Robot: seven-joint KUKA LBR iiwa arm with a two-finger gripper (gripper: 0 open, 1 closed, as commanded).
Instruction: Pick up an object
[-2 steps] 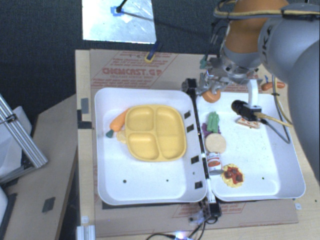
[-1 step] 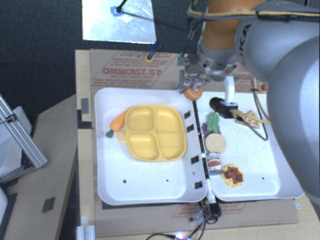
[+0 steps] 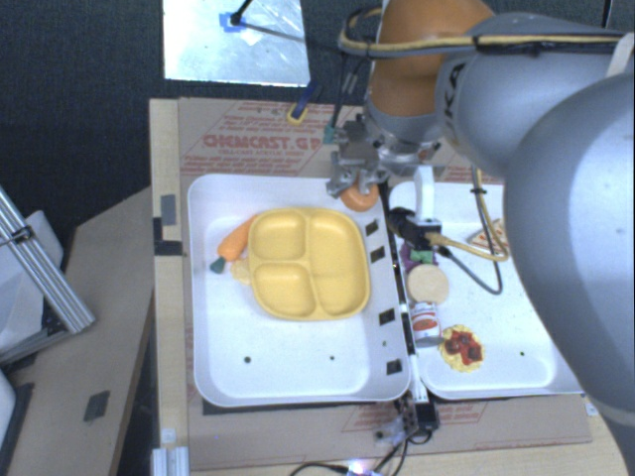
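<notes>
Where left bin (image 3: 213, 365) meets far rim, gripper (image 3: 359, 188) over orange piece (image 3: 359, 199) — grip state unreadable; yellow tray (image 3: 303, 263) adjacent.

arm (image 3: 556, 157): smooth grey rounded casing, bulky, to the right of the gripper
band (image 3: 422, 48): glossy orange, dome-shaped, just above the gripper
cables (image 3: 466, 40): thin black and yellow lines looped around the orange band and along the grey casing
wrist (image 3: 397, 147): pale grey metal collar under the orange band
gripper (image 3: 352, 178): small, grey metal body, darker blocky parts
</notes>
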